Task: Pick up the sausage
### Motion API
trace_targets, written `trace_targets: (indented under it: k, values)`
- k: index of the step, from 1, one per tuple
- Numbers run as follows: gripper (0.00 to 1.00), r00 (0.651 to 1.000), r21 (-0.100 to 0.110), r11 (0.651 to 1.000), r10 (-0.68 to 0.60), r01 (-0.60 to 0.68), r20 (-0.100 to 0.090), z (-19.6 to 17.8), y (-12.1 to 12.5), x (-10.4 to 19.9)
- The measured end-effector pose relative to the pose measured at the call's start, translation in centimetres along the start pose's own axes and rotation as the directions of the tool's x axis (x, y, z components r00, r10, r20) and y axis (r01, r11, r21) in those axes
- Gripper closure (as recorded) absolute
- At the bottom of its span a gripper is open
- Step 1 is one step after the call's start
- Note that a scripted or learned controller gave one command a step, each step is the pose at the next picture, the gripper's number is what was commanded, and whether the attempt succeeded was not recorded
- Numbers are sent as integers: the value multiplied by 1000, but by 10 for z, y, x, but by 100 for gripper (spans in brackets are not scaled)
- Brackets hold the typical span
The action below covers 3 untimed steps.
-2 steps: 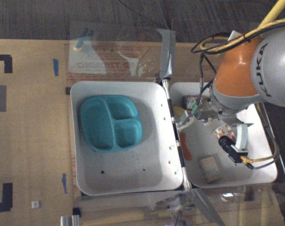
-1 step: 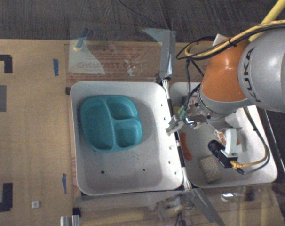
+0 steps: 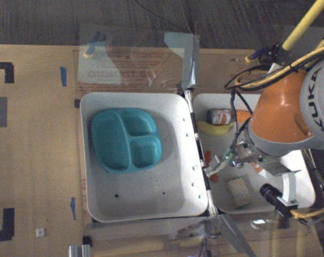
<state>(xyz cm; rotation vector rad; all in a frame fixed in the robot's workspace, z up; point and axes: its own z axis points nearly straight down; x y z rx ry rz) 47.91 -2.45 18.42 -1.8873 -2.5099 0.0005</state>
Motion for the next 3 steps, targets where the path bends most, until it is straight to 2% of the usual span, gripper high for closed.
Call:
trace_targets:
  k: [1,2,3]
  values:
    - [0,998,-3,998,-68,68,2,0,16,1]
    - [0,996,0,996,-85,85,0,0,-7,-26]
    - [0,998,-2,998,-64,64,1,0,58,3]
